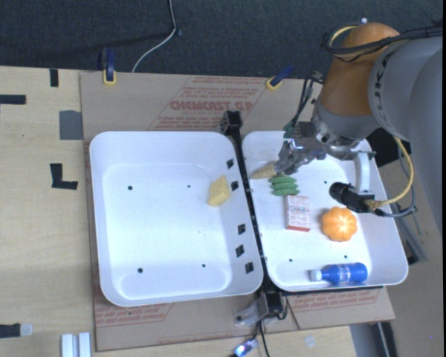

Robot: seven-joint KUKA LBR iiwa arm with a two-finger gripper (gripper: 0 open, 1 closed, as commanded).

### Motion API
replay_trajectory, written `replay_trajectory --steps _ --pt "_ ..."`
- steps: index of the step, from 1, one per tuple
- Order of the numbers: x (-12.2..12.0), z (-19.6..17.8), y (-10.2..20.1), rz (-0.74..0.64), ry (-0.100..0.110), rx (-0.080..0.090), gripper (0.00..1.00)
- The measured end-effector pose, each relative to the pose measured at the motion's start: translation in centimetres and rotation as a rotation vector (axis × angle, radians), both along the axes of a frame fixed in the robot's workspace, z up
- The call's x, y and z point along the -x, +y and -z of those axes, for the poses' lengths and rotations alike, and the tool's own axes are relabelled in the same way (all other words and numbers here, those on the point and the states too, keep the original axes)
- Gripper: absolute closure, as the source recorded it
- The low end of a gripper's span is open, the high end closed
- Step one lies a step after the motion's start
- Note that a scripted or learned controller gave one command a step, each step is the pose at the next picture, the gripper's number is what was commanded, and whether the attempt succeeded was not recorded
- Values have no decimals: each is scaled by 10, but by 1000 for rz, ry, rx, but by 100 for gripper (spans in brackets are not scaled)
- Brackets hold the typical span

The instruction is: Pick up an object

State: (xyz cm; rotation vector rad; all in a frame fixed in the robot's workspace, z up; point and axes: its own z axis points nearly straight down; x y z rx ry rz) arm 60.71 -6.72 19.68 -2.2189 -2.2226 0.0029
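claw (pixel 288 162) over green object (pixel 284 185) | grip unreadable | tan item (pixel 263 172) possibly touching

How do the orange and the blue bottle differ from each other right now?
The orange is round and orange; the bottle is long, blue with a white cap. The orange sits mid-bin beside the red-and-white packet; the bottle lies on its side near the front rim. Both rest in the right bin, apart from the pincer.
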Motion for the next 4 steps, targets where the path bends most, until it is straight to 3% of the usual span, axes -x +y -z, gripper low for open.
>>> replay_trajectory --steps 3,4 --pt "0 -28 1 -3 4 -2 100" --pt "25 -47 59 -6 0 -3 100"
